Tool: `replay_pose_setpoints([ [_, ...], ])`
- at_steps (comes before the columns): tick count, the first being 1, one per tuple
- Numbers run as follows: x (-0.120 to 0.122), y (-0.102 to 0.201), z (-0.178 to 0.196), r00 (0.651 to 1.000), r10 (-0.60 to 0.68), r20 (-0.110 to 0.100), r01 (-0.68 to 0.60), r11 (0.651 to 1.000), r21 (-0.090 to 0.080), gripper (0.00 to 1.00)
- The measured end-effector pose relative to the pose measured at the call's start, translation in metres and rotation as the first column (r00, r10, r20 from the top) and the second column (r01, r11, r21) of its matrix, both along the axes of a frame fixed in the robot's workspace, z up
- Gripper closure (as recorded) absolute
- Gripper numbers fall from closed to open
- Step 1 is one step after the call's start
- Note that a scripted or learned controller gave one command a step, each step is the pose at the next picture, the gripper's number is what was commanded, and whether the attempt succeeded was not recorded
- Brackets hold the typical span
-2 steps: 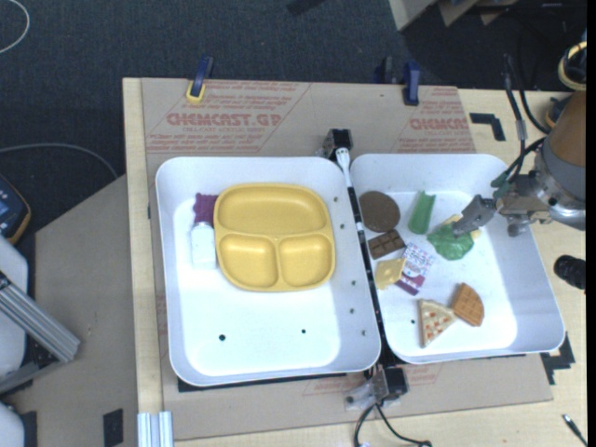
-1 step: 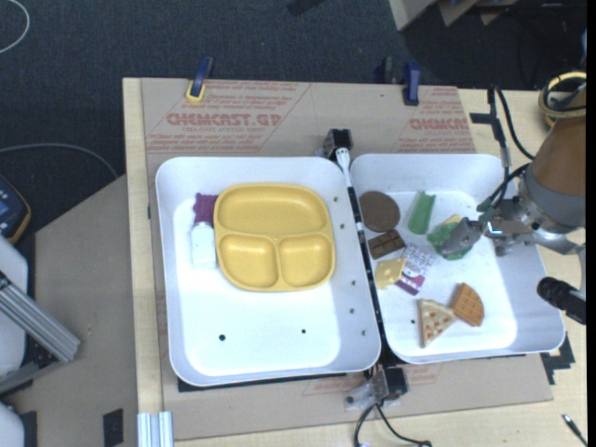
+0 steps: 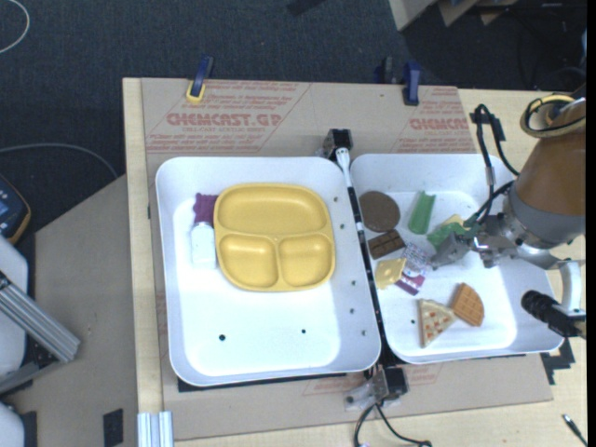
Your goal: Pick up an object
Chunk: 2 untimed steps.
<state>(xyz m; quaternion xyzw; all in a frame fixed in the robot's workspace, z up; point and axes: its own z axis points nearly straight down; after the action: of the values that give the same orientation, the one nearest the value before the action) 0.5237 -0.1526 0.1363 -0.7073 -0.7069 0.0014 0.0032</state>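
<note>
Two white bins are sitting on tan board with red lettering; the left one is holding a yellow sectioned tray, with something purple and white beside it. The right one is showing a brown disc, green block, and orange waffle piece

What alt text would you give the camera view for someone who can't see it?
A grey and orange robot arm reaches from the right into the right white bin, its hand low among toy food: a pizza slice, waffle, brown cookie. The left bin holds a yellow divided tray.
</note>
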Motion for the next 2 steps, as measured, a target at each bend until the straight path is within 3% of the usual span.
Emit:
replay_pose_setpoints([
  [1, 0.002, 0.001, -0.049, 1.000, 0.000, 0.006, 0.000, 1.000, 0.003, 0.00],
  [2, 0.003, 0.000, -0.036, 1.000, 0.000, 0.013, 0.000, 1.000, -0.003, 1.00],
])
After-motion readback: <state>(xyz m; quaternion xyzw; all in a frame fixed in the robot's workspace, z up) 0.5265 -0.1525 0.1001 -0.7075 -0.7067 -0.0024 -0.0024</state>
